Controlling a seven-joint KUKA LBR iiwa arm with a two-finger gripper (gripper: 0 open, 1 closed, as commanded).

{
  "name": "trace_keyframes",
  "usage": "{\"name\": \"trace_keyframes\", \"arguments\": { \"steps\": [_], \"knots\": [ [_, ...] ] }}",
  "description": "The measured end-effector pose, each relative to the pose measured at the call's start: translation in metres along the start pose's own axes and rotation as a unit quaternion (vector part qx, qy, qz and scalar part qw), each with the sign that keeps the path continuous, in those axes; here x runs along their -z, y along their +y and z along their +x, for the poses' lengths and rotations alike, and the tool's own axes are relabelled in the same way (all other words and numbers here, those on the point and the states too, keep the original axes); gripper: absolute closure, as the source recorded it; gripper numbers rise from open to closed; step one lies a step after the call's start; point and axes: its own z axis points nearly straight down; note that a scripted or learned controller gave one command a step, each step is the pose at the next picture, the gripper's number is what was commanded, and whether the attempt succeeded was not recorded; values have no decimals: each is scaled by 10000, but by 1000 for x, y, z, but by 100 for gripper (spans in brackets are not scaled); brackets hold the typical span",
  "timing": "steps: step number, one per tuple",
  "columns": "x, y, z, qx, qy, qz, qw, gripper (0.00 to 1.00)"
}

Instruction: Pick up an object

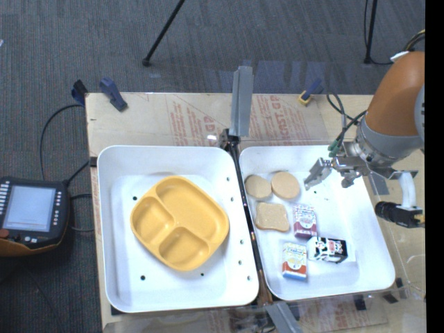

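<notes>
camera view: my gripper (320, 174) hangs above the right bin (371, 255), fingers spread, gripping nothing. round cracker (285, 184) lies just beside it. step: approach. next, i'd descend over it.

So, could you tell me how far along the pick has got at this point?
Nothing looks done yet: the two round cookies, toast slice and three small cartons all lie on the floor of the right bin. In hand: the gripper hangs above that bin's upper part with nothing between its fingers. Left: descending onto an item, closing on it and lifting. The yellow tray sits in the left bin.
</notes>
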Motion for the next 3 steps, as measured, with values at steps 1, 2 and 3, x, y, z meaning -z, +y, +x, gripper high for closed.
{"name": "trace_keyframes", "arguments": {
  "steps": [1,2,3],
  "knots": [
    [-119,-43,20,-112,0,-9,9999,0],
    [-109,-42,18,-153,2,-33,9999,100],
    [55,-58,65,-437,-6,-58,9990,100]
  ]
}}
